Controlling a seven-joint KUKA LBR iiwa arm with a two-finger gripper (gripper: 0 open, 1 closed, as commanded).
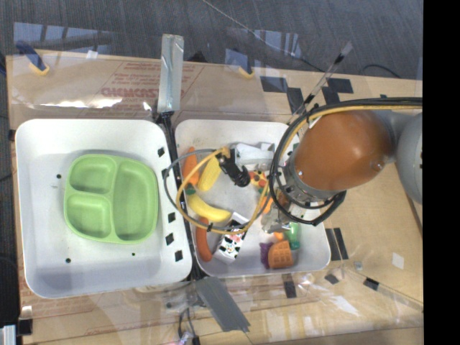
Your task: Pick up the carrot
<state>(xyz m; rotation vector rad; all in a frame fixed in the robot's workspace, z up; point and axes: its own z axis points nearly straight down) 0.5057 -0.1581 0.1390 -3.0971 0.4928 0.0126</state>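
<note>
Bench (86,85) under clear film, dark carpet behind. Left bin (36,192): we see green tray (111,196) with three sections. Right bin (316,261): carrot (191,172) along left wall, banana (203,196) just beside it, small toys at front. Arm (338,157) hangs over right bin; gripper (277,218) low among toys, its opening we cannot tell.

A robotics lab: taped cardboard bench (86,85), two white bins (36,192), grey carpet (215,6).

Faint, unreadable red print on cardboard (136,85).
</note>
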